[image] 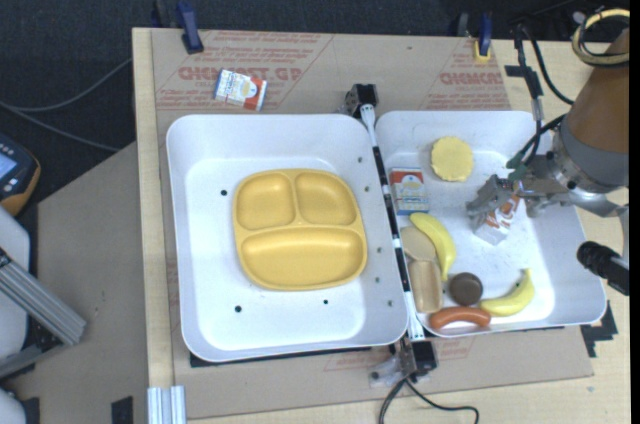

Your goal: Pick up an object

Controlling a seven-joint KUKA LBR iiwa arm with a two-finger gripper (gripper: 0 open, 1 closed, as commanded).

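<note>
Gripper [497, 202] low in the right bin [560, 307], arm entering from the view's right. Fingers dark and small against clutter; whether they are spread or pressed together cannot be told.

Directly under and just below the fingertips: a small white carton [497, 224] with red print, lying tilted. It looks to touch the gripper, but nothing shows it between the fingers. No hold recorded.

Key relation: carton sits immediately toward the view's bottom of the tool, essentially beneath it. Long axis of carton not readable at this size. Judgement: a short straight descent would serve, no sideways travel needed.

Outward from there:
- yellow disc [452, 158], up and left, near.
- box [408, 192] by the left wall of the bin.
- banana [436, 240], down-left, long axis slanting.
- second banana [515, 295], brown ball [465, 287], sausage [459, 317] along the near edge, well apart from the tool.

Left bin [195, 172] holds a yellow tray [300, 229].

Risk, as judged: carton edge may slip out sideways.
</note>
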